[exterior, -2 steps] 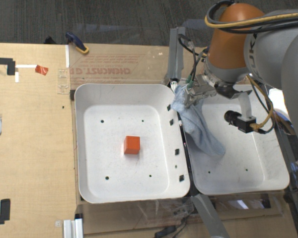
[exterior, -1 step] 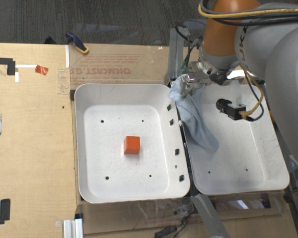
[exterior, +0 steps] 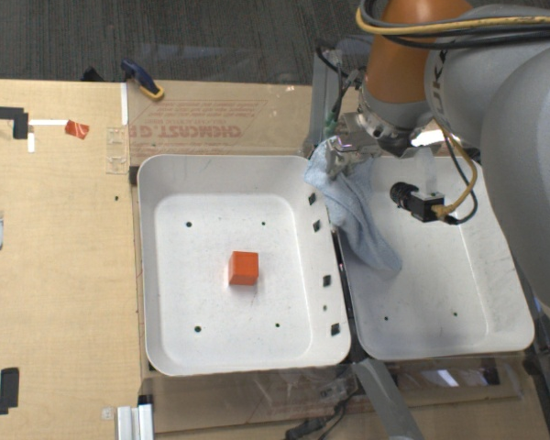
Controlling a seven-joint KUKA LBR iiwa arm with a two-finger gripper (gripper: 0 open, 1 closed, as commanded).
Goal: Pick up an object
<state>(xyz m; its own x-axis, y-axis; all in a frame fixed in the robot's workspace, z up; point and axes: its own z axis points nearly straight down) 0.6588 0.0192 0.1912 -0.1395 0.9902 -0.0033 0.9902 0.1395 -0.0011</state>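
Gripper (exterior: 341, 149) sits at the upper left corner of the right bin (exterior: 495, 337), just over the divide between the two bins. Its fingers are closed on the top end of a pale blue-grey cloth (exterior: 357, 218); the bunched fabric shows pinched right at the fingertips. The cloth hangs down from there in a long loose fold, trailing toward the near side along the right bin's left wall. Cannot tell whether its lower end rests on the bin floor or hangs just above it. The upper bunch of cloth overlaps the rim of the left bin (exterior: 165, 337).

Arm (exterior: 522, 108) comes in from the right, grey, with the orange band (exterior: 412, 26) directly above the wrist. Black and yellow cables loop around the wrist, and a small black fitting hangs beside it over the right bin.

Left bin: one orange-red block (exterior: 244, 269) lying a little near of centre on the floor, well apart from the cloth and the gripper. A few dark specks on the floor.

Right bin: the cloth along its left side.

Bench (exterior: 55, 273) to the left is light wood. A small red scrap (exterior: 77, 129) lies near its far edge.
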